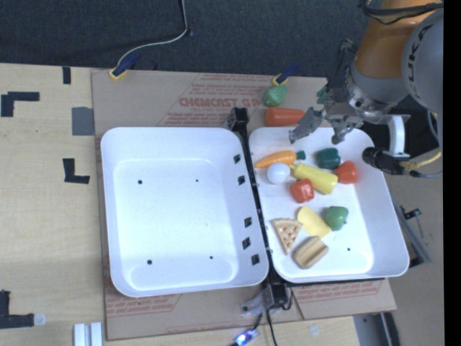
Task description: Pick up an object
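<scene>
The right bin [385, 215] holds several toy foods: an orange carrot [275, 158], a white egg [278, 172], a yellow corn cob [315, 177], a red pepper [302, 190], a dark green pepper [328, 157], a red tomato [347, 171], a yellow piece [313, 220], a green broccoli [336, 215], a pizza slice [287, 233] and a bread roll [310, 251]. My gripper [320, 130] hangs above the bin's far edge, open, with nothing between its fingers. It stands just behind the dark green pepper.
The left bin [115, 193] adjoins the right one along a black clipped seam. On the cardboard behind the right bin lie a green toy [274, 95] and a red-orange toy [284, 116]. A cable with a yellow clip [124, 65] trails at the back left.
</scene>
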`<state>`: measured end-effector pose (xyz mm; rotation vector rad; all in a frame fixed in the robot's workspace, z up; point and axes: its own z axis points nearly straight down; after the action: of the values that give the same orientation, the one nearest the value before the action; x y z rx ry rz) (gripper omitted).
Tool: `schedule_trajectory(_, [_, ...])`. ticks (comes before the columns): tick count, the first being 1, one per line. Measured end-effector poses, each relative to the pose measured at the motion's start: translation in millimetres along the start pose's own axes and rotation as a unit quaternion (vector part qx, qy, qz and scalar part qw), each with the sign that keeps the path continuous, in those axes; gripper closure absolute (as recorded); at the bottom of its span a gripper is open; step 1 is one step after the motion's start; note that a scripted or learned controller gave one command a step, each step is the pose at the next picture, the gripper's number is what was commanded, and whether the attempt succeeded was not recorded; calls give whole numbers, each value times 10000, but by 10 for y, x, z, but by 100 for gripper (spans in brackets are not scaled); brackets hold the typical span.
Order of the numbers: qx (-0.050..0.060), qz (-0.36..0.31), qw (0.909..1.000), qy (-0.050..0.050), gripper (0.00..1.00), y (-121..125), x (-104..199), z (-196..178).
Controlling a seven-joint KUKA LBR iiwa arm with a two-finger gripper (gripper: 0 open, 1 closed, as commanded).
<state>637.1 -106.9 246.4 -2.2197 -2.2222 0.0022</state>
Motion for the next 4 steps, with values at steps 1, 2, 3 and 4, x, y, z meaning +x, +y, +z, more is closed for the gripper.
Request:
schedule_trajectory(1, [78,30,10000,11,0,-688,-397,1635])
schedule_trajectory(2, [9,1,10000,6,100,-630,-368,1447])
schedule_trajectory(3, [-18,-6,10000,2,100,-474,-274,1019])
schedule_trajectory(4, [11,25,10000,7,100,-1550,-342,379])
